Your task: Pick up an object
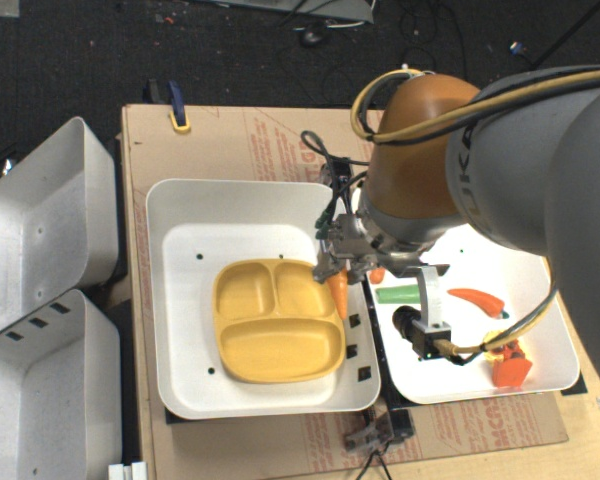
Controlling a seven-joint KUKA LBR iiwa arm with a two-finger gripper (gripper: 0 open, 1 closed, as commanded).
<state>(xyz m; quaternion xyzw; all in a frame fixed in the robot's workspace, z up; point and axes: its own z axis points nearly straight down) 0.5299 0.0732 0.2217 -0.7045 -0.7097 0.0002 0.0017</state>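
The grey arm's end effector [342, 268] hangs over the seam between the two shallow white bins, at the right edge of the yellow three-compartment plastic tray [277, 320] lying in the left bin [170, 298]. A small orange carrot-like piece [339, 292] shows directly beneath it, long axis roughly upright in the view, just beside the tray's rim; whether it is pinched I cannot tell. In the right bin [550, 368] lie a green bar [397, 293], a red-orange pepper shape [477, 300] and an orange block [510, 366], all rightward of the tool.
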